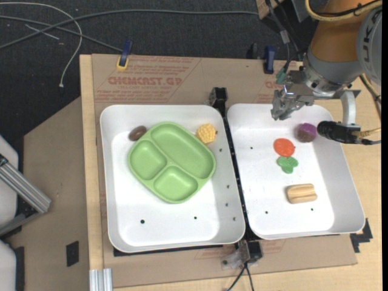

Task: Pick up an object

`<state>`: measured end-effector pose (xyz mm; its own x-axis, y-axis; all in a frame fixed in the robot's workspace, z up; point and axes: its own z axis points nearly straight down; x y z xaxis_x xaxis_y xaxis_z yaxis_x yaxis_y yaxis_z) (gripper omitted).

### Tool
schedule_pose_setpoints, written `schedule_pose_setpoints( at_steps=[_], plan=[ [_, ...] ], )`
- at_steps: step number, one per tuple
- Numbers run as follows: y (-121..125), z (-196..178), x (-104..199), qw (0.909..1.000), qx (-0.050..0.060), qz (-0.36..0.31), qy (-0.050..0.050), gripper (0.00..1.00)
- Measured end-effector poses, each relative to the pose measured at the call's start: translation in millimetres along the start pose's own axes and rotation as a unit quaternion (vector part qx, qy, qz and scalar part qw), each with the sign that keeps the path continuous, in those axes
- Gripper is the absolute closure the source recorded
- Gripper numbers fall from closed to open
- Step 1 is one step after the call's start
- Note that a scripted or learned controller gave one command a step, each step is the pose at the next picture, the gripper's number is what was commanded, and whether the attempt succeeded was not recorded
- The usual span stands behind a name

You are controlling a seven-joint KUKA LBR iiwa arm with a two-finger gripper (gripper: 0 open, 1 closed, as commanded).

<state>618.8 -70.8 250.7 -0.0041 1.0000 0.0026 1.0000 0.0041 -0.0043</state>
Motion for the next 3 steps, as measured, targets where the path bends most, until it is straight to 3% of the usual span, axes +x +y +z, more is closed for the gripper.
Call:
schedule_pose_setpoints(
  at_steps=[3],
  plan=[
    [-77, 22, 130, 1.0000, 0.001, 0.000, 0.000, 1.00]
  ],
)
